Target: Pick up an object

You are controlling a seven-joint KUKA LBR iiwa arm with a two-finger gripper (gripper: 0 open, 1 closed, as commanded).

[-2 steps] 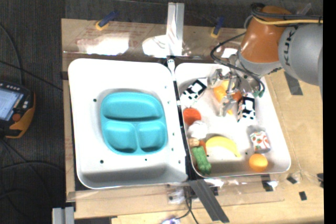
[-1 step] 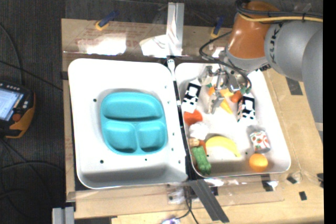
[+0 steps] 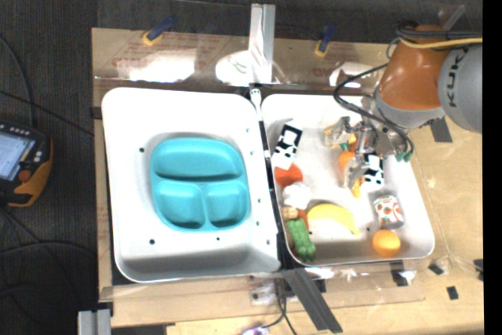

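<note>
In the left bin (image 3: 125,169) lies a turquoise divided tray (image 3: 201,183), and nothing there bears on the pick. The right bin (image 3: 420,204) holds the candidates. Along its left wall sit a black-and-white cow toy (image 3: 285,147), an orange-red piece (image 3: 287,173) just nearer, and a green toy (image 3: 300,238) at the near corner. A yellow banana (image 3: 332,217) lies near the middle of the near half, with a small orange fruit (image 3: 385,242) and a red-and-white box (image 3: 387,209) to its right.

The arm's orange band (image 3: 412,74) enters from the far right, and the gripper (image 3: 357,157) is down inside the right bin, over its far-middle part. A small orange item (image 3: 347,160) and a black-and-white block (image 3: 373,175) lie close by its tip; whether either sits between the fingers cannot be told, nor how the fingers stand.

Judged from this, the step in hand is the grasp attempt itself, low among the clutter. The next move likely calls for a firm closure on one piece and a straight lift clear of its neighbours.
</note>
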